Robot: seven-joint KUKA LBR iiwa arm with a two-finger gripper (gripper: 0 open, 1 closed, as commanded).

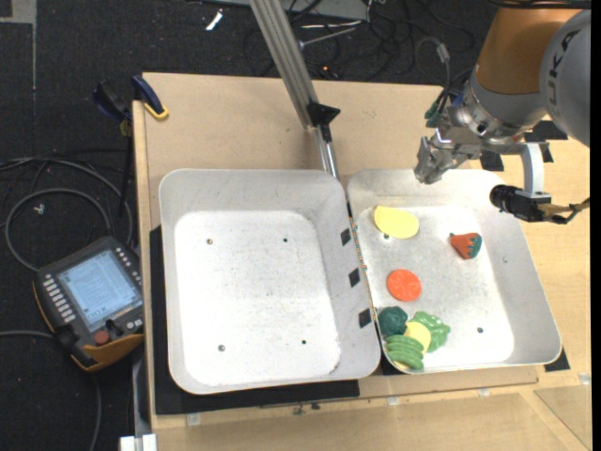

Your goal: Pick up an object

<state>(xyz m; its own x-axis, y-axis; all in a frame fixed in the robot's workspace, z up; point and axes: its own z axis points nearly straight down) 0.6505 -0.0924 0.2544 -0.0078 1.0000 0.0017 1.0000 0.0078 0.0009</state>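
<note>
Bench, two white bins; arm over rear of right bin

Camera view: gripper (430, 169) above the back rim of the right bin (526, 280), nothing seen in it, jaw state cannot be told. Right bin contents: yellow flat piece (395, 223) near the back left; red-and-green piece (465, 244) to its right; orange round piece (404, 284) mid-left; green and yellow cluster (413, 334) at the front-left corner. Left bin (188, 195) alongside; teach pendant (89, 294) on the floor at left

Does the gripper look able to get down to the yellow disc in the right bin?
Probably yes: the gripper hangs near the bin's far edge, and the yellow disc lies alone with nothing over it.
</note>
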